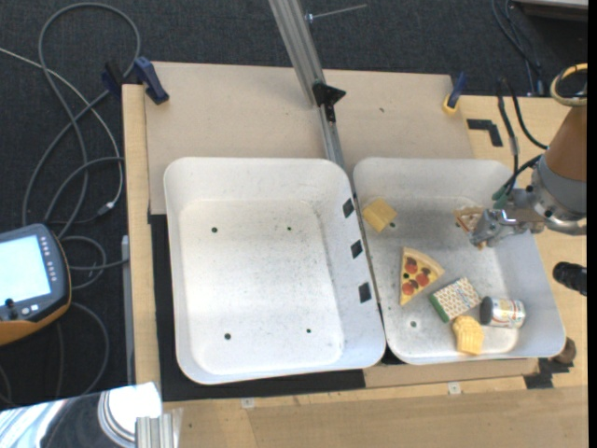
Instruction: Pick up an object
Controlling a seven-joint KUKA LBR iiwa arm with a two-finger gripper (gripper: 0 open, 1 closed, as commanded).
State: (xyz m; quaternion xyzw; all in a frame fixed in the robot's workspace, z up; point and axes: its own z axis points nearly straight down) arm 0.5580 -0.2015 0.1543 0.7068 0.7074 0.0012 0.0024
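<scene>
Camera view, looking down at a slant: two shallow white bins side by side, the left bin (pixel 256 278) bare of objects, the right bin (pixel 438 180) holding all the candidates. The arm (pixel 569 161) reaches in from the right, and its gripper (pixel 487 227) hangs low over the upper right part of the right bin, just beside a small tan object (pixel 466 218) — too small to name with confidence. Whether the gripper is spread or pressed together I cannot tell; nothing can be seen pinched in it. Count in the right bin, six objects: one yellow block (pixel 379 216) near the dividing wall, one toy pizza slice (pixel 417 274) at the centre, one pale patterned block (pixel 455 298) just below and right of it, one yellow toy piece (pixel 468 334) at the near rim, one small can-like item (pixel 504 312) lying on its side with a dark end, and the tan piece by the gripper. Handling, as judgement: all look like light toy food, probably stiff plastic or foam, not fragile but apt to skid on the smooth bin floor. The tan piece is nearest — take it across its narrow width. The pizza slice lies flat, so it offers only thin edges; pinch across the straight sides near the crust. The can would likely roll unless gripped across its round body.
</scene>
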